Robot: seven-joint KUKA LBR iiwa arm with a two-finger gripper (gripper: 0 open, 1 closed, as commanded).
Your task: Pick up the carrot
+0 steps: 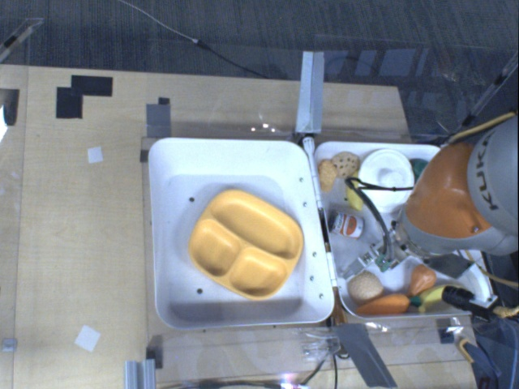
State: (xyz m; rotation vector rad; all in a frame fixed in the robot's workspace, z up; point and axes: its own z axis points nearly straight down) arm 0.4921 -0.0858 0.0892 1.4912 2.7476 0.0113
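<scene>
You have the left bin [170, 241] holding a glossy yellow divided tray [246, 241], with bare white floor around it. Right of that bin, the crowded right bin [350, 308] holds the carrot [383, 304] along its near wall, beside a pale egg-shaped piece [365, 284]. The arm [454, 197] covers the jaws; you cannot tell their state.
</scene>
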